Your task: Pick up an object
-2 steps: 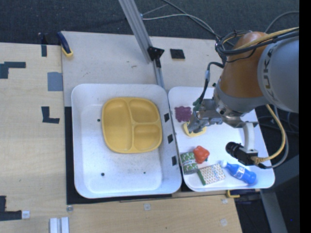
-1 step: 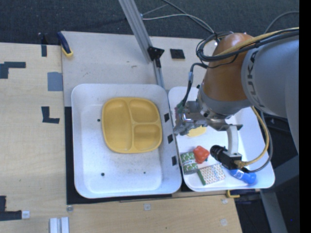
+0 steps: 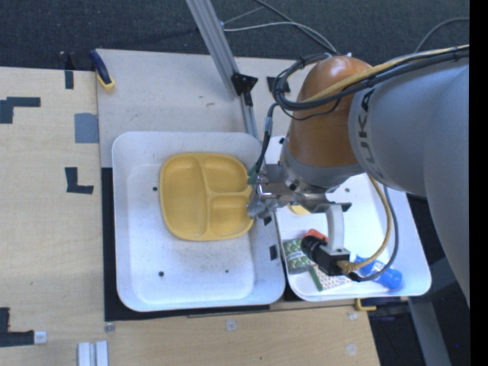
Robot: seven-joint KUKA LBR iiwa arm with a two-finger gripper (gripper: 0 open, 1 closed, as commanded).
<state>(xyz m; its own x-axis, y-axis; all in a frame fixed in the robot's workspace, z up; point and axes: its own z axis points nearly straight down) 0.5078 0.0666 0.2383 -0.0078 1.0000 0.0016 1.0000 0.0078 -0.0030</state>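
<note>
At the right rim of the yellow divided plate (image 3: 204,195) the gripper (image 3: 263,198) sits low, on or just over the plate's edge, close to where L bin (image 3: 137,280) and R bin (image 3: 415,273) meet. Can't tell if it's open or closed, or if it has any hold on the rim; the metal parts there are too small and cluttered. The plate lies flat, right way up, 3 compartments, in upper-middle of L bin, nearer that bin's right wall. Writing: dark letters run along the grey link (image 3: 419,120) next to the orange band (image 3: 328,117). Only a couple show, approx "K" and "U", the rest cut off. A green-and-white packet (image 3: 296,256) in R bin's near-left corner has print, too small to read. A blue obj (image 3: 390,279) lies further right in the same bin, apart from the packet. Arm pose: it comes in from the right w/ the grey link spanning upper right of view. The orange band bulges over the wrist, and the wrist points down over R bin's left side. A slanted metal bar (image 3: 213,36) and cables (image 3: 305,29) cross the bench behind.
</note>
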